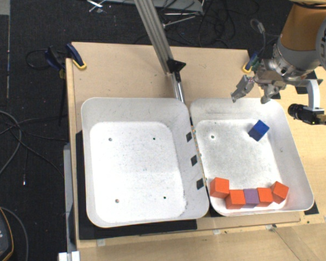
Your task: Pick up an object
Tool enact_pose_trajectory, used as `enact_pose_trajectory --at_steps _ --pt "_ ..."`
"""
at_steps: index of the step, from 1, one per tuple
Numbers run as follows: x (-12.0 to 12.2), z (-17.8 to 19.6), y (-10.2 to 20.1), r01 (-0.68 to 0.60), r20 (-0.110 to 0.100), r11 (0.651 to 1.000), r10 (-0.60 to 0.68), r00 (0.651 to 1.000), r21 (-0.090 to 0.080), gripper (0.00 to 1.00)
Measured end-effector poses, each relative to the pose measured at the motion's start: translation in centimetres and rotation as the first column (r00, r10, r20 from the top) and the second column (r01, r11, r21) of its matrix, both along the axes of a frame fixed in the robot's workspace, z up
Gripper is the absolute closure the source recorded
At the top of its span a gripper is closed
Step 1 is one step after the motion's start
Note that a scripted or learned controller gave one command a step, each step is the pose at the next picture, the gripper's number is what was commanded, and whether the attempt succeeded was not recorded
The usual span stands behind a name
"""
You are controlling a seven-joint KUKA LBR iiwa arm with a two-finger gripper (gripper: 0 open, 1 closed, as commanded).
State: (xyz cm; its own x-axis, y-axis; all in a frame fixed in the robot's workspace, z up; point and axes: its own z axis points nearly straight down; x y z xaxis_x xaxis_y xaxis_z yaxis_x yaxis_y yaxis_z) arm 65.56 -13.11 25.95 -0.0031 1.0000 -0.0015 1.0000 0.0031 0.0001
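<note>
Poised above the far rim of the right bin [293,145], claw [255,93] spread open with nothing between the fingers, tips angled down toward the bin floor. Nearest candidate: the blue cube [258,130], lying just below the claw in the picture, toward the near edge of the worktop [119,69] and a touch to the right, resting alone on the bin floor, turned diamond-wise to the bin walls (so no long axis to speak of, only corners to square the fingers against). Well apart from it, a row along the bin's near wall: orange blocks [220,186] either side of a purple block [251,196], packed touching, likely harder to grip cleanly. Reaching in from the right, orange-banded wrist high over the bin's far right corner, forearm tilted inward. Probably a short descent toward the near side onto the blue cube.
</note>
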Motion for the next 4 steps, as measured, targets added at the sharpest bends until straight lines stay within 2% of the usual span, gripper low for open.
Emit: enact_pose_trajectory --at_steps 1,2,3,4 --pt "-1.7 -10.0 -6.7 0.009 -0.008 1.0 -0.009 1.0 0.0 0.0" --pt "-0.7 -14.6 -8.6 0.0 0.003 1.0 0.0 1.0 0.001 0.0" --pt "-6.0 -16.5 -4.1 0.003 -0.004 1.0 -0.003 1.0 0.004 0.0" --pt "-5.7 -15.4 -4.4 0.005 0.002 1.0 -0.005 1.0 0.0 1.0"
